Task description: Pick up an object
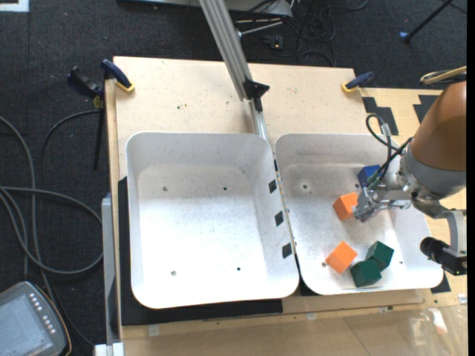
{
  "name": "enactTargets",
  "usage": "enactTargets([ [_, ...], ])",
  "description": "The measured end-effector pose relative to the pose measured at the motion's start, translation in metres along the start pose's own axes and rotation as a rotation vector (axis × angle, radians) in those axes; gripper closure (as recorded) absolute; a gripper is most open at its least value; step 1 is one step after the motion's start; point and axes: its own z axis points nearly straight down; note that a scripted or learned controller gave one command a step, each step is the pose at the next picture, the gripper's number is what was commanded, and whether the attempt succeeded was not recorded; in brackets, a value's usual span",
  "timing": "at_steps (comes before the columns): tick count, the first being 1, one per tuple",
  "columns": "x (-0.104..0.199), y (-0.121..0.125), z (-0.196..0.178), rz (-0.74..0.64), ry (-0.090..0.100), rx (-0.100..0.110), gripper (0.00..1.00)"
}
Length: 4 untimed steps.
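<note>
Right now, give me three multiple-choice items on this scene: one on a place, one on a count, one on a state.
1. Which bin holds the blocks?
A. left
B. right
C. both

2. How many orange blocks show?
A. one
B. two
C. four

3. Where is the end effector?
A. low in the right bin
B. above the left bin
C. off the bench

Answers:
1 B, all the blocks lie in the right bin.
2 B, one orange block by the end effector, another nearer the front.
3 A, it sits beside the upper orange block.
</note>
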Motion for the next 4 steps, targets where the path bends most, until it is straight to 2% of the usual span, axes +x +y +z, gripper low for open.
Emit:
enactTargets([
  [1,0.000,0.002,-0.037,0.000,0.000,0.002,1.00],
  [2,0.052,0.024,-0.032,-0.005,0.003,0.006,1.00],
  [3,0.109,0.038,-0.022,-0.005,0.004,0.008,1.00],
  [4,0.155,0.048,-0.029,-0.004,0.003,0.006,1.00],
])
